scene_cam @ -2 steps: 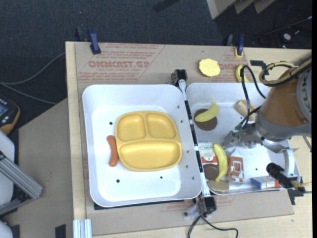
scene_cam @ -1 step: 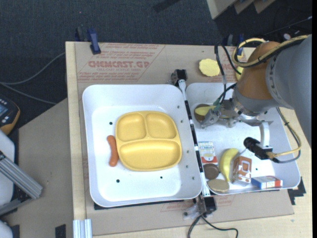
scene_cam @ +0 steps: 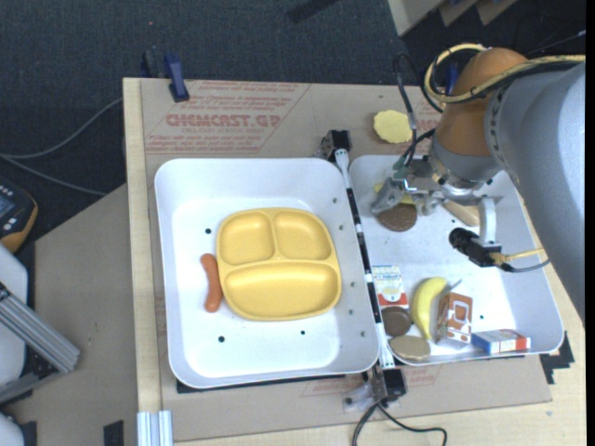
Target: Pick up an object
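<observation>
The gripper [scene_cam: 402, 196] hangs low in the right bin [scene_cam: 521, 295], close to its far left corner and just over a brown round cookie [scene_cam: 400, 218]; whether its fingers are apart or together cannot be told. The bin's near edge is crowded by a banana [scene_cam: 427, 304], small cartons [scene_cam: 456, 318] and more cookies [scene_cam: 402, 334], leaving bare floor mid-bin. The left bin [scene_cam: 186, 203] carries a yellow divided plate [scene_cam: 277, 263] with a sausage [scene_cam: 212, 282] beside it, on a cardboard-topped bench [scene_cam: 232, 114] over dark carpet.

The arm [scene_cam: 544, 147] is smooth grey, with an orange band [scene_cam: 479, 100] above the wrist, yellow-and-black cables [scene_cam: 446, 68] looped beside the band, and a metal hand [scene_cam: 409, 191] below it.
</observation>
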### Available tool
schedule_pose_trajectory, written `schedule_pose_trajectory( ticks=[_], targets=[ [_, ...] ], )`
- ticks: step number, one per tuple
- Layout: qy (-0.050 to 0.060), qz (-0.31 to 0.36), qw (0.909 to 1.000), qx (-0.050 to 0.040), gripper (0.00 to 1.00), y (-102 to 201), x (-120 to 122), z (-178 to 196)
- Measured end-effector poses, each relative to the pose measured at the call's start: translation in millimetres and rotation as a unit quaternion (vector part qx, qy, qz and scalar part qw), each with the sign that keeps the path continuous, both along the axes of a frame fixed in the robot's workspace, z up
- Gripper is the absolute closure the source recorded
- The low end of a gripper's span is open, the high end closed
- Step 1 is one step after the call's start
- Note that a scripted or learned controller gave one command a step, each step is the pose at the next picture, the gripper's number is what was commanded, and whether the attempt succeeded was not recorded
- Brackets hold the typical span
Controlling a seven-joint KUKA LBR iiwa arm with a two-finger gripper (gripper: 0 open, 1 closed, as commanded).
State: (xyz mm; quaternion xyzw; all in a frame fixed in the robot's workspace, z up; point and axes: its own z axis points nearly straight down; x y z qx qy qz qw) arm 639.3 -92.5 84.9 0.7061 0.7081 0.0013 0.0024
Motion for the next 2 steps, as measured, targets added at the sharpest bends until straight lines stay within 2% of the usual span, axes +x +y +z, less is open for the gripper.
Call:
schedule_pose_trajectory(
  ticks=[1, 2],
  targets=[
    [0.010, -0.001, 0.9999, 0.0002, 0.00, -1.2, 24.9, -1.4],
    [0.015, -0.001, 0.9999, -0.0006, 1.00, -2.6, 22.1, 7.6]
  ],
)
